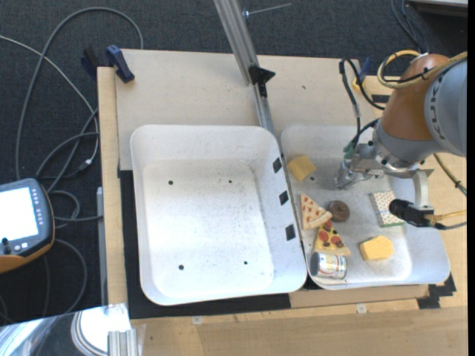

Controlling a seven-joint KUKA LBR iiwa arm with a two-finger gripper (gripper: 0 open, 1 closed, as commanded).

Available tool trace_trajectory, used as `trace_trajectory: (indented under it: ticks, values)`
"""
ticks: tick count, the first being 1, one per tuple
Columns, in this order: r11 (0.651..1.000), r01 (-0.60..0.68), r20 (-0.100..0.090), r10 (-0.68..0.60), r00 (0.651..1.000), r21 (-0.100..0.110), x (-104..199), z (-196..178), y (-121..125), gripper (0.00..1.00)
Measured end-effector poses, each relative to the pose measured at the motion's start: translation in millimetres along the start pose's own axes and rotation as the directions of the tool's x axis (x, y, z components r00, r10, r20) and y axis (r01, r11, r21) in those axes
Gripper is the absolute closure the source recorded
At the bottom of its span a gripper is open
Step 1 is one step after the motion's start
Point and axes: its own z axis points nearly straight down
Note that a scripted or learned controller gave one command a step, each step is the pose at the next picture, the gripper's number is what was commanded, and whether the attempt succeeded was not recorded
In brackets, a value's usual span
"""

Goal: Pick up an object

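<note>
My gripper (347, 175) hangs low over the back of the right bin (430, 262), under the grey arm with its orange band (404, 110). A yellow cheese wedge (301, 167) lies just left of it. In front of it sits a small brown round piece (338, 211), beside a pizza slice (314, 212). Nearer the front lie a second pizza slice (330, 239), a silver can (329, 265) on its side and a yellow block (377, 248). A patterned green-and-white piece (384, 208) lies to the gripper's right. Nothing is seen held in the gripper.
The left bin (148, 154) stands beside the right one, their walls meeting along the middle. A slanted metal pole (237, 32) rises from the back of the bench. Cables (356, 87) run by the arm. A handheld pendant (22, 217) lies off the bench at far left.
</note>
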Motion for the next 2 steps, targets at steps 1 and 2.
trace_trajectory:
  ticks: [1,2]
  values:
    - [1.000,-0.001,0.004,0.001,1.000,-0.006,-5.0,-49.7,-6.5,1.00]
    - [1.000,0.002,0.004,-0.002,1.000,-0.008,-4.9,-104.2,-4.5,1.00]
